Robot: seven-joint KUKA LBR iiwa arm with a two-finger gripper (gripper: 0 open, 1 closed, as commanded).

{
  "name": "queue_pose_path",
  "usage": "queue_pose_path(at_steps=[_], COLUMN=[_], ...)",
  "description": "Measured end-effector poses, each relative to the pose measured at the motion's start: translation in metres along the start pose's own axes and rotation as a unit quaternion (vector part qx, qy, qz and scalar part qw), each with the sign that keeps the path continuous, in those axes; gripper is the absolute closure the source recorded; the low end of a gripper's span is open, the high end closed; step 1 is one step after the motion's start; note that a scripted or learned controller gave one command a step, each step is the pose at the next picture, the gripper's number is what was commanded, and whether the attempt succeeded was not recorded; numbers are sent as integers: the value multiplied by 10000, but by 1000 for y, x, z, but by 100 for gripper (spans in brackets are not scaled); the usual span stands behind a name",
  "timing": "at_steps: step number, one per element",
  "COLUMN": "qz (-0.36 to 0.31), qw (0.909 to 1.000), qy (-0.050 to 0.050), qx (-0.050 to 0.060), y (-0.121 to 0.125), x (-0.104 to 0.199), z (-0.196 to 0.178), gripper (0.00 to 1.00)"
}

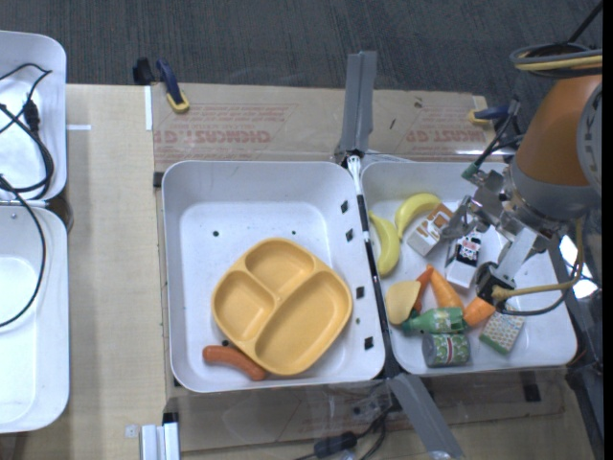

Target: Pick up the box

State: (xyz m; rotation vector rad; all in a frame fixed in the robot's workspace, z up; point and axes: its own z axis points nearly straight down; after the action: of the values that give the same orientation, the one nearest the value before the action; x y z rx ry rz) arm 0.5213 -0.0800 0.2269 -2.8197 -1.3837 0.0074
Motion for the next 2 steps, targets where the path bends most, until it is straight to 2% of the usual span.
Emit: queue_pose_path(at_steps=[1, 2], qz=[-514, -524], qw=[9987, 9986], qy=[23, 64], qx=[-35, 35], y=[38, 86], x=[-99, -83], z=[132, 136], gripper=[0, 0])
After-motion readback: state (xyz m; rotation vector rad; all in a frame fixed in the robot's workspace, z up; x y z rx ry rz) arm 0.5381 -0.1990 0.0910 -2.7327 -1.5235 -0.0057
